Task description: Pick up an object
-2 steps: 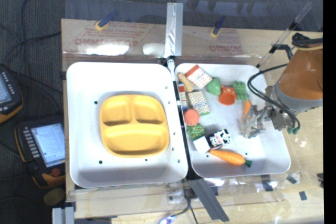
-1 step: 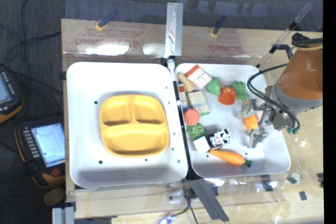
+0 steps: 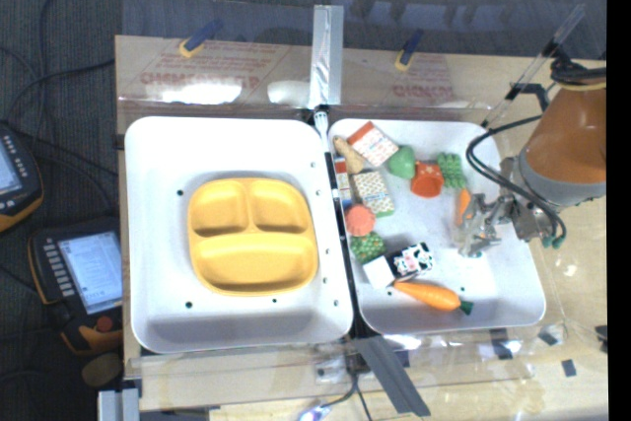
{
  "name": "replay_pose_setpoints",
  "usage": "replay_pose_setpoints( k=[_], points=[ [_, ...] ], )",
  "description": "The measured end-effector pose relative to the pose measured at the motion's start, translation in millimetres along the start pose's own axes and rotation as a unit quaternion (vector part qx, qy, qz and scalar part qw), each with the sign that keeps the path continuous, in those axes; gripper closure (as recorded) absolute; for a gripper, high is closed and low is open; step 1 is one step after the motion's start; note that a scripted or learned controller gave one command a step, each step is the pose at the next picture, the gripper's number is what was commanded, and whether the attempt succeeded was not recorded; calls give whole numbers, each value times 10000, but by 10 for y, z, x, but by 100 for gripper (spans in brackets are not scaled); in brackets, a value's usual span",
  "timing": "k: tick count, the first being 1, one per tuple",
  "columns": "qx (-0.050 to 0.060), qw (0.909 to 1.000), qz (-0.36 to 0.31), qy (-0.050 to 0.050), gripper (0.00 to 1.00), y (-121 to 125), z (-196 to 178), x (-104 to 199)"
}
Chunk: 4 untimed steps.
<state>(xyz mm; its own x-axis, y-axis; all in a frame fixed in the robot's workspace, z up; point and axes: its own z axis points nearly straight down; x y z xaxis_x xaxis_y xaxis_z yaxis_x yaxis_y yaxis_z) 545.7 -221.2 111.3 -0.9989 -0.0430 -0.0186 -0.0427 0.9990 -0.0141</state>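
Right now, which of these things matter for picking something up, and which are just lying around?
Part of the job: gripper; right bin; large carrot; small carrot; cow toy.

Just lying about: yellow divided tray; left bin; handheld controller.

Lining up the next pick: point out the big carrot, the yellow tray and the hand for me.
big carrot [image 3: 430,294]: camera view, middle of its orange body.
yellow tray [image 3: 252,234]: camera view, ridge between its compartments.
hand [image 3: 474,237]: camera view, midway between its fingertips, over the right bin.
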Motion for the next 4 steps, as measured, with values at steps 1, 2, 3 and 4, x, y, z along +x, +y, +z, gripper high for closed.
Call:
replay_pose_setpoints(
  k=[1,2,3,4],
  points=[
    [-3,10000,-4,1,0,6,1,-2],
    [-57,9993,359,54,0,-14,216,-64],
    [-25,9994,350,19,100,-15,101,-93],
    [-27,9994,348,21,0,-11,103,-93]
  ],
)
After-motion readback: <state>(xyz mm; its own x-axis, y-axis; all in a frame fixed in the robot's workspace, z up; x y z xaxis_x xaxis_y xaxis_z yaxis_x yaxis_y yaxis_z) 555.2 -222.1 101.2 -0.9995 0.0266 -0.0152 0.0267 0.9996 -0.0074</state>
